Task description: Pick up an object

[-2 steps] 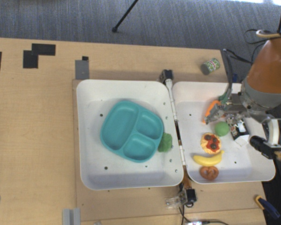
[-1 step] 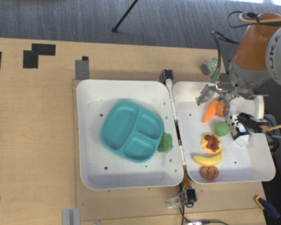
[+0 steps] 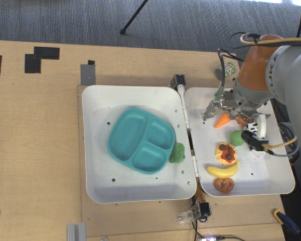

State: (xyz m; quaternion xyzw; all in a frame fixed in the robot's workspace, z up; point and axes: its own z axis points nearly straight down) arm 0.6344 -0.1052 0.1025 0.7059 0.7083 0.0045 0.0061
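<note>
Wooden bench under me, two white bins side by side. By my reckoning the job is only begun: nothing is lifted. I reach in from the right, orange-banded wrist bent low over the right bin (image 3: pixel 281 182), my claw (image 3: pixel 216 112) down near its far end. Its fingers look spread, with nothing between them. An orange carrot-like piece (image 3: pixel 222 120) lies just beside the tips. Nearer the front lie a green piece (image 3: pixel 236 137), a small pizza (image 3: pixel 226 153), a banana (image 3: pixel 222 170). A teal tray (image 3: pixel 142 139) sits in the left bin (image 3: pixel 98 190).
</note>
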